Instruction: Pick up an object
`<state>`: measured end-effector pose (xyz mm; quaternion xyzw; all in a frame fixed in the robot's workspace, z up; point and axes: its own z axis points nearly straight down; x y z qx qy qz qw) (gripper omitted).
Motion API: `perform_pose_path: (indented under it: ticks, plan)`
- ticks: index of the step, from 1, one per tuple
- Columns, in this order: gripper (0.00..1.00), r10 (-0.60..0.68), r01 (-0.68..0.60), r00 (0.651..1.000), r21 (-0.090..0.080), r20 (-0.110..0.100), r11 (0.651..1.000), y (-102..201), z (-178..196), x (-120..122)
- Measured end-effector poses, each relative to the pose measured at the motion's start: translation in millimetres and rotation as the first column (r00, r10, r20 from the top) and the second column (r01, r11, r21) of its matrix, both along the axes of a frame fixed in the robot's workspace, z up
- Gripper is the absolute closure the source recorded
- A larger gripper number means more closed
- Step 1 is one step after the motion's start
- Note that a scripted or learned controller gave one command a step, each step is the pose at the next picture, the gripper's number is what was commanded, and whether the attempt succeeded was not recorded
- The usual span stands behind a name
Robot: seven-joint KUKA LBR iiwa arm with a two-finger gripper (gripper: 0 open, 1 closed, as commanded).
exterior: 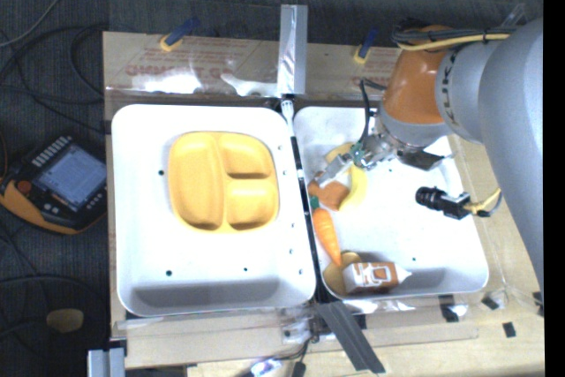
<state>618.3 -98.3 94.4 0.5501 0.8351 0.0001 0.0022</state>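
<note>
Orange carrot (327, 235) lies in the right bin (441, 274) by the divider, long axis running toward the near wall, just below-left of the gripper (360, 156); jaws' opening cannot be judged.

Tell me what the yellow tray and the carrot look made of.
Tray: likely molded plastic, smooth, with soft sheen and rounded compartments. Carrot: probably a plastic toy, given its uniform orange and slight gloss, though a real one cannot be ruled out.
</note>
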Motion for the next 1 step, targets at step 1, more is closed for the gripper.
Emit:
perform_pose_path:
  ticks: [1]
  plan:
    - [1.00,-0.001,0.001,1.000,0.004,0.001,1.000,1.2,10.5,0.9]
